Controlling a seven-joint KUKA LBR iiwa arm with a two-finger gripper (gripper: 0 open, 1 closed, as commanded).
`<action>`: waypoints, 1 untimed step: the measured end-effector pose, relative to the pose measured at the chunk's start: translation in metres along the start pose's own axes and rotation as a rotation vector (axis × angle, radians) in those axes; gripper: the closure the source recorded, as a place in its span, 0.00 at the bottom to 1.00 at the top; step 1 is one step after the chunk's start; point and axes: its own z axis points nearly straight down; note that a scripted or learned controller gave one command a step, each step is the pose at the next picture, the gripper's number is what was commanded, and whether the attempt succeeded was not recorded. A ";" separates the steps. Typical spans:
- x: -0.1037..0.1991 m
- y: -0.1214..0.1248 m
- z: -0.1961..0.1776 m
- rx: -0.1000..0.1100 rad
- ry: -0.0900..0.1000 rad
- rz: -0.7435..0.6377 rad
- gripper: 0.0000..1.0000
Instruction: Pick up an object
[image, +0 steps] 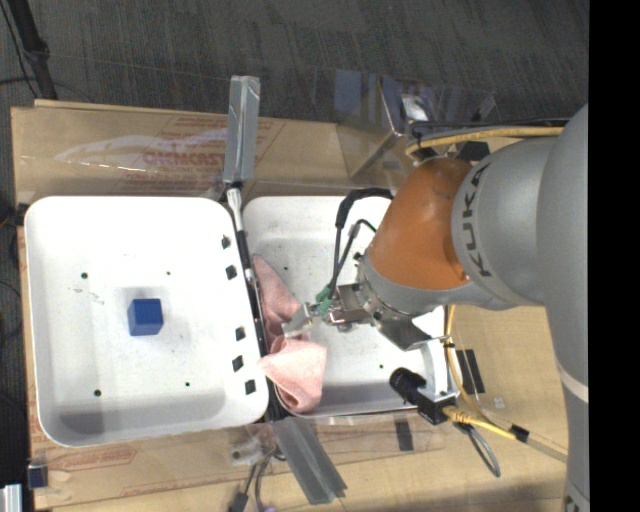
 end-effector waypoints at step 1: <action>-0.031 -0.007 0.101 0.000 0.001 0.144 0.00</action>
